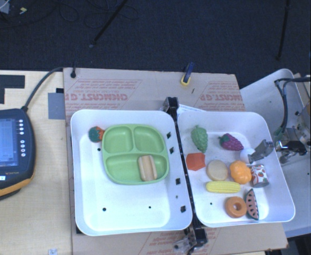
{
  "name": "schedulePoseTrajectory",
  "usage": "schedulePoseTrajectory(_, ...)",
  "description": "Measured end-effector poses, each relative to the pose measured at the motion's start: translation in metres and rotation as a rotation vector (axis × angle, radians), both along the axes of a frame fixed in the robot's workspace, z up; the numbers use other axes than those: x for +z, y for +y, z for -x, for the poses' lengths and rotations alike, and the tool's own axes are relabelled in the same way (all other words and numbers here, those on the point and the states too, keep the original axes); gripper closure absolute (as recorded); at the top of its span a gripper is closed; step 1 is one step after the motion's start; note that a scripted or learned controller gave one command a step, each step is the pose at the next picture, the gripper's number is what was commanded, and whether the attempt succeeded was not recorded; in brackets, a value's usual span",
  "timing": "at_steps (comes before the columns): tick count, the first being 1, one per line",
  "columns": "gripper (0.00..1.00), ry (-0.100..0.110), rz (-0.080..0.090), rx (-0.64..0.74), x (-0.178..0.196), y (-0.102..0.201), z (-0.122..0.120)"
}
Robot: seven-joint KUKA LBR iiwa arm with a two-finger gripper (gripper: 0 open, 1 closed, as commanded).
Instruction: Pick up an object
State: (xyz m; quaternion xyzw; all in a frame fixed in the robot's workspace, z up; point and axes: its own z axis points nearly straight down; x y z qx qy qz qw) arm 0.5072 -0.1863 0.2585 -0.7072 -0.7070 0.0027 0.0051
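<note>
The gripper (264,151) hangs over the right bin's (275,212) right edge; whether its jaws are open, I cannot tell. The orange fruit (240,172) near it looks light, hard and smooth, so a hold across its middle seems best.

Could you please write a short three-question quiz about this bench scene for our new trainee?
1. True or false: the green divided plate lies in the right bin.
2. Which toy lies nearest the gripper? A) doughnut B) orange C) grapes
3. What lies in the plate's front-right compartment?

Key: 1. False, it lies in the left bin. 2. B. 3. A hot dog.
</note>
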Motion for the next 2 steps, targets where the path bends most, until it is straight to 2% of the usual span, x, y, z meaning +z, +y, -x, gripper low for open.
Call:
schedulePoseTrajectory(1,0.00,-0.007,0.002,0.001,0.004,0.000,-0.001)
schedulePoseTrajectory(2,0.00,-0.004,0.001,0.002,-0.040,0.004,0.003)
